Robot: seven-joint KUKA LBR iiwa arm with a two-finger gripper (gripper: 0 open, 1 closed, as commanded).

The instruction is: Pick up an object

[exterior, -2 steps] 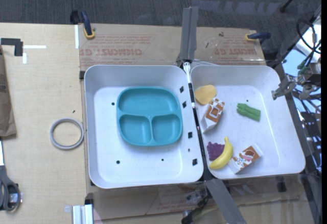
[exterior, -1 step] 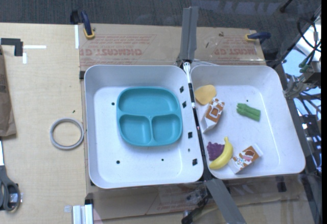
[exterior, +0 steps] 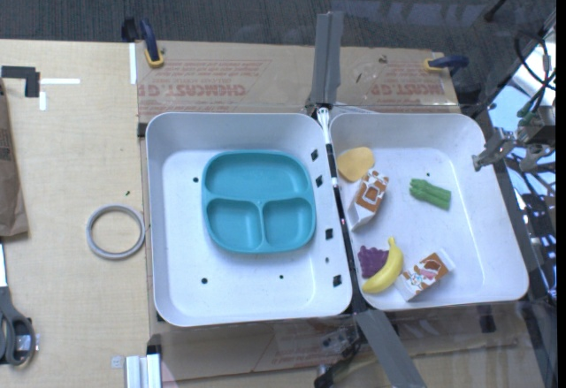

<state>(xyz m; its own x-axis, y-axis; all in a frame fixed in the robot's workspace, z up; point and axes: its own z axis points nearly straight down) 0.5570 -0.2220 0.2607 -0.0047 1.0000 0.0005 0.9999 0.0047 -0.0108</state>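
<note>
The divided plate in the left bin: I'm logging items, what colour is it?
Teal; the plate shows plainly in the camera view.

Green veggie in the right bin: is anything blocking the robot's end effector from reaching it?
Nothing visible does. The end effector sits by the right rim of the right bin, and the green veggie lies alone on bare white floor just inside. The nearest milk carton lies beyond it, toward the divider.

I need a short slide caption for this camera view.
Teal divided plate in the left bin; toy foods in the right bin.
</note>
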